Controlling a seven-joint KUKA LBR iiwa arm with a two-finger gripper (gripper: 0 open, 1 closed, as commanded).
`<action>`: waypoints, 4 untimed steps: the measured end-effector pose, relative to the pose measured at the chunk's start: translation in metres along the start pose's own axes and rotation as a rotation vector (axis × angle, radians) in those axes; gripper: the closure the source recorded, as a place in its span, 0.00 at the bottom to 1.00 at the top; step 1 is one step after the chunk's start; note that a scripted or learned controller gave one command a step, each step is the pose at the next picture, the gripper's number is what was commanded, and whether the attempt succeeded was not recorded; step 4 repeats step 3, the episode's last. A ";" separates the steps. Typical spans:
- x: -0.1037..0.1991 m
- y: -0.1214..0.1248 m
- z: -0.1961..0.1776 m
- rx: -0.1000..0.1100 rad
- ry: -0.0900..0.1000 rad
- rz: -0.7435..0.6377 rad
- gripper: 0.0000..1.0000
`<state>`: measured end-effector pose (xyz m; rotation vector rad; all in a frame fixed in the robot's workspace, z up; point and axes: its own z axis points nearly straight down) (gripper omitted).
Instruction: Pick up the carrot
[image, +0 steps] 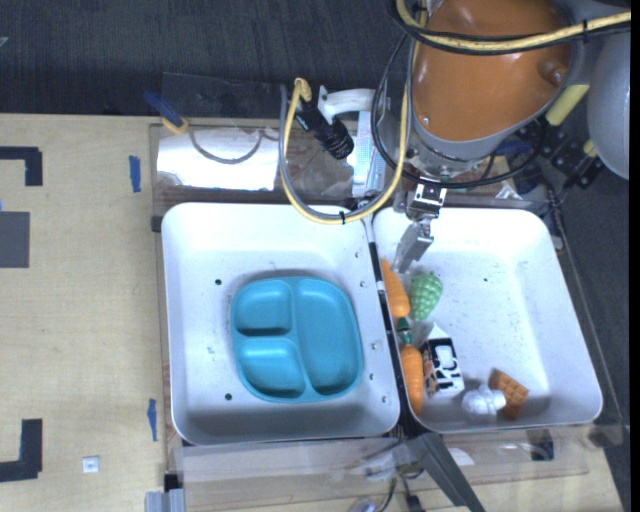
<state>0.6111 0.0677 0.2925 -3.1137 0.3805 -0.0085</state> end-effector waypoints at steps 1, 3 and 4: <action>-0.011 -0.047 -0.015 0.000 -0.006 -0.045 0.00; -0.006 -0.027 0.034 0.002 -0.009 0.034 1.00; -0.006 -0.027 0.034 0.002 -0.009 0.034 1.00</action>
